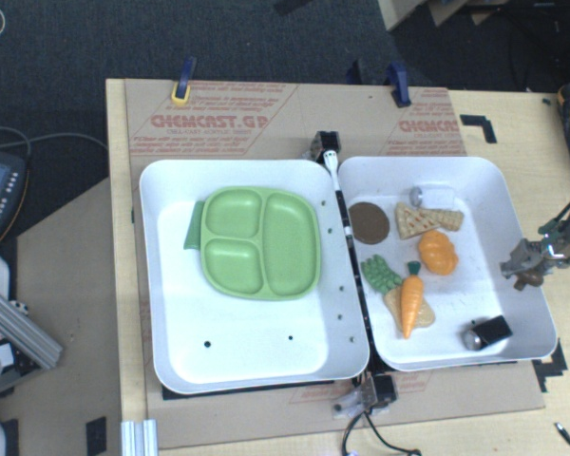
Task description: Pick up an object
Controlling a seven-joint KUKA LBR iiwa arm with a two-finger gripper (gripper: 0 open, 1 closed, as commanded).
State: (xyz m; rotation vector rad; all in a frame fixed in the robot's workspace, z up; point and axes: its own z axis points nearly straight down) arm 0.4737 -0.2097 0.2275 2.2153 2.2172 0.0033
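The right bin (484, 183) holds several small things. A brown disc (369, 222) lies at its left, with a tan wedge of bread (427, 220) and a small grey-white piece (429, 198) behind. In the middle are an orange fruit (438, 252), a carrot (411, 303) and a green leafy piece (381, 274). A small black block (488, 332) rests near the front right corner. My gripper (527, 266) hangs at the bin's right rim, to the right of the fruit and behind the black block. Nothing is seen in it.
The left bin (171, 255) holds a green divided plate (260, 242). A black clip and hinge strip (342, 226) runs between the bins. Blue and yellow clamps (182, 85) hold the brown board at the back. Cables (366, 416) lie at the front edge.
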